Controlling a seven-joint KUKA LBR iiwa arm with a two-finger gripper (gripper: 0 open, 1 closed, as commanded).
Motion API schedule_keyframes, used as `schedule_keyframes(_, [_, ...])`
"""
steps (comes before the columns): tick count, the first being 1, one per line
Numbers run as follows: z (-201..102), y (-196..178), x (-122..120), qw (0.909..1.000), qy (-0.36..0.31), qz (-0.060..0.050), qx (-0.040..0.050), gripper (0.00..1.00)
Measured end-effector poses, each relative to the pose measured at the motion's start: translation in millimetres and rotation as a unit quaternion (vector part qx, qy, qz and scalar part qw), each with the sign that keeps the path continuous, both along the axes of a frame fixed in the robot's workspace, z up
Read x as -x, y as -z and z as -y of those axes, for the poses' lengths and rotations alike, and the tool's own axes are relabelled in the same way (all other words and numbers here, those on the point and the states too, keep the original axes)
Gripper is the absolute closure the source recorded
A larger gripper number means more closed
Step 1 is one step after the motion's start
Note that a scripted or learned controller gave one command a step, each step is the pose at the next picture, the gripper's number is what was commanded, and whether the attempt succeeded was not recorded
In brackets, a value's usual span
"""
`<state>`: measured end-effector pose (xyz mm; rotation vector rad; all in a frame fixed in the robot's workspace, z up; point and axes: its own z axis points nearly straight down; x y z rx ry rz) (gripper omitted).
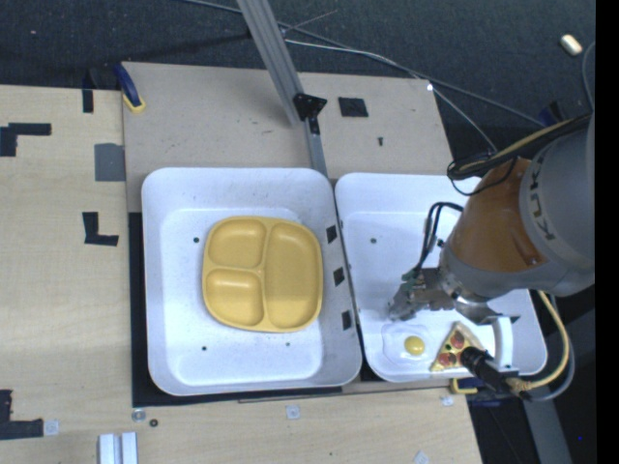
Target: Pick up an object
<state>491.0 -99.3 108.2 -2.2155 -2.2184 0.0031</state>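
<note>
A: Where is the arm sitting right now?

B: The grey arm (542, 220), with its orange band, is reaching in from the right of the frame and hanging over the right bin (387, 211). The gripper (414, 301) is pointing down toward the lower middle of that bin.

A: Is it carrying anything?

B: I cannot tell; that end of the arm is showing up small and dark, and nothing is plainly sitting in it.

A: And the things to pick?

B: A toy fried egg (411, 344), white with a yellow yolk, is lying at the bottom of the right bin, just below the gripper. Just beside it on the right, a toy pizza slice (451, 346) is resting near the bin's lower edge.

A: What is lying in the other bin?

B: A yellow divided plate (262, 274) with three compartments is lying flat in the middle of the left bin (174, 288), well apart from the arm.
</note>
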Motion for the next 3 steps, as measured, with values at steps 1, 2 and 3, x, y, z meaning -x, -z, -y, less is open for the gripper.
schedule_keyframes(1, [0.9, -59.2, -8.7, 1.0, 0.0, 0.005, 0.0019, 1.0])
schedule_keyframes(2, [0.7, -98.3, -9.1, 1.0, 0.0, 0.004, 0.0018, 1.0])
schedule_keyframes(3, [-50.6, -89.8, -23.3, 1.0, -0.003, 0.002, 0.0005, 1.0])
